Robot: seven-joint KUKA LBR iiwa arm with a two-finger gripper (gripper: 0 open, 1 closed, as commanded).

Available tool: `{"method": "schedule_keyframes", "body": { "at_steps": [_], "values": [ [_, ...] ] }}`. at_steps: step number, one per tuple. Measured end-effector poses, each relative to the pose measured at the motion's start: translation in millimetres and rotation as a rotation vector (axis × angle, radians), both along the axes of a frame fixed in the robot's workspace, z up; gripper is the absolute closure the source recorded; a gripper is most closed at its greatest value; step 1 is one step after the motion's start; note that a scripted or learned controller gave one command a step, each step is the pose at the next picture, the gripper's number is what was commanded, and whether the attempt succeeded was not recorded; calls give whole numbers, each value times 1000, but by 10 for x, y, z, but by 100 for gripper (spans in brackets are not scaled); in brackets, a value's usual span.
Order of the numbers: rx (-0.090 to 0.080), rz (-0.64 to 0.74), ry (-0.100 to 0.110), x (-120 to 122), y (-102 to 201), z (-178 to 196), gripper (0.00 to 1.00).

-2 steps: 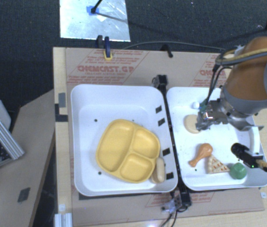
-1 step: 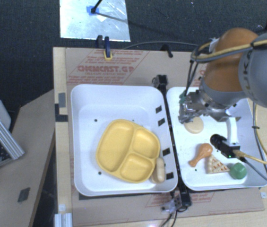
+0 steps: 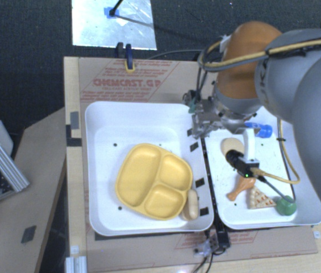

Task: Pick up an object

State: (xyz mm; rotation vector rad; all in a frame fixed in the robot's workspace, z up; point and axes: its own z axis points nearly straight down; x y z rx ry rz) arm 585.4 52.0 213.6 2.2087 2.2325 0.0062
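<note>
Grey arm (image 3: 302, 90) casing, with its orange band, covers the upper part of the right bin (image 3: 308, 215), so whatever lies under it is hidden. The gripper (image 3: 201, 120) sits low over the top end of the ridge where the two bins meet. It is seen from above against a tangle of dark hardware, so I cannot tell whether it is open or closed, and nothing can be seen held in it.

Two white bins stand side by side. The left bin (image 3: 100, 152) holds two things: one yellow tray (image 3: 153, 181) with three compartments, and one beige roll-shaped piece (image 3: 191, 205) touching the tray's lower right corner.

Five things can be counted in the right bin:
- one tan rounded piece (image 3: 229, 146), partly overlapped by the robot
- one blue thing (image 3: 264, 131), mostly covered and too hidden to name
- one orange drumstick shape (image 3: 240, 190), its upper end under robot parts
- one waffle-patterned wedge (image 3: 261, 199) just beside it
- one green ball (image 3: 286, 207) near the wedge, by the bin's lower right wall

All of these lie loose on the bin floors, apart from the gripper.
</note>
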Motion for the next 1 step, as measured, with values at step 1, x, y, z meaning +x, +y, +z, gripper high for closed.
{"method": "schedule_keyframes", "body": {
  "at_steps": [1],
  "values": [
    [0, -2, 0, 249, 485, -51, 100]
  ]
}}
